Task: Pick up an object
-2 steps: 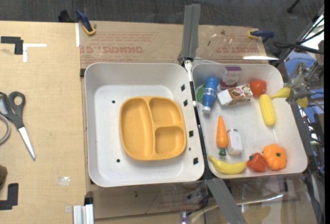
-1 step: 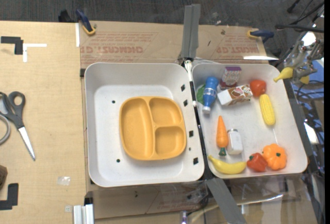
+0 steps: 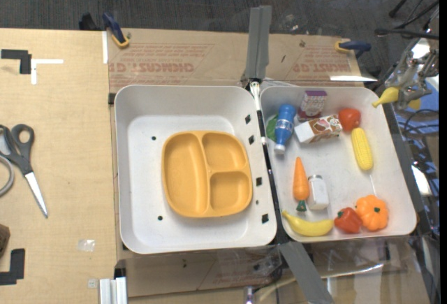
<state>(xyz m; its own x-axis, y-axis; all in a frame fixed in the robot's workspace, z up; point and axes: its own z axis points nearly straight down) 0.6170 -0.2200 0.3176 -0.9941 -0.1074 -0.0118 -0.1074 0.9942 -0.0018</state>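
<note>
Lying in the right bin [image 3: 398, 156]: corn [image 3: 361, 149], carrot [image 3: 300, 179], banana [image 3: 308, 225].

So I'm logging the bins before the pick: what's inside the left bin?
The left bin holds one yellow divided tray with three compartments, all showing bare. The bin floor beneath the tray is covered, so anything under it cannot be seen.

Cardboard [image 3: 174, 58] print (upside down) unreadable
</note>
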